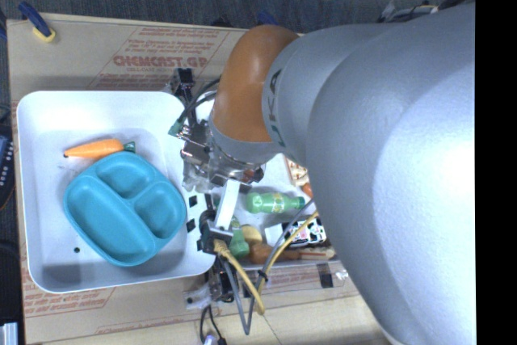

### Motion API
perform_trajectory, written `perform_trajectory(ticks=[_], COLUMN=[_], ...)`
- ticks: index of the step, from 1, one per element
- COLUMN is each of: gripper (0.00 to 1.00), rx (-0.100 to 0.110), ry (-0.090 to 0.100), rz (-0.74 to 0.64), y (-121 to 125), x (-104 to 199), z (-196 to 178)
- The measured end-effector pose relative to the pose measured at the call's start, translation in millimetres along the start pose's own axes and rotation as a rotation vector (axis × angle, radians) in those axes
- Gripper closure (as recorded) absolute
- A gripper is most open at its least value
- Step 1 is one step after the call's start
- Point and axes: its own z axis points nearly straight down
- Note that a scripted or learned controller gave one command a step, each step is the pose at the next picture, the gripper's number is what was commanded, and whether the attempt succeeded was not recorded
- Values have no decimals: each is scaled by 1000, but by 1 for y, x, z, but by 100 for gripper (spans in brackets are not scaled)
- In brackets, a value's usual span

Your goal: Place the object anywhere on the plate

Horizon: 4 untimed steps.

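Note:
A blue divided plate [125, 208] lies in the left white bin [48, 121]. An orange toy carrot [94, 148] rests just beyond the plate's far rim, on the bin floor. The big grey arm with its orange band reaches in from the right, and its wrist hangs over the wall between the two bins. The gripper [194, 174] sits near the plate's right edge, largely hidden by the wrist hardware. A green bottle [275, 203] lies in the right bin beside the wrist.
The right bin [311, 250] holds a clutter of small items under the arm, among them a brown piece [279, 253] and a printed card [305, 232]. Cardboard [153, 56] covers the bench behind the bins. A blue and yellow clamp [36, 20] grips its far left corner.

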Motion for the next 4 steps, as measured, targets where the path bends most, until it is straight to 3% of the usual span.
perform_trajectory(ticks=[1, 2, 3, 4], gripper=[100, 0, 100, 0], rx=[-9, -10, -5, -5], ry=[-5, -5, -7, -8], rz=[-500, -498, -507, -508], y=[-17, -17, -17, -17], x=[28, 28, 29, 28], z=[27, 27, 17, 18])
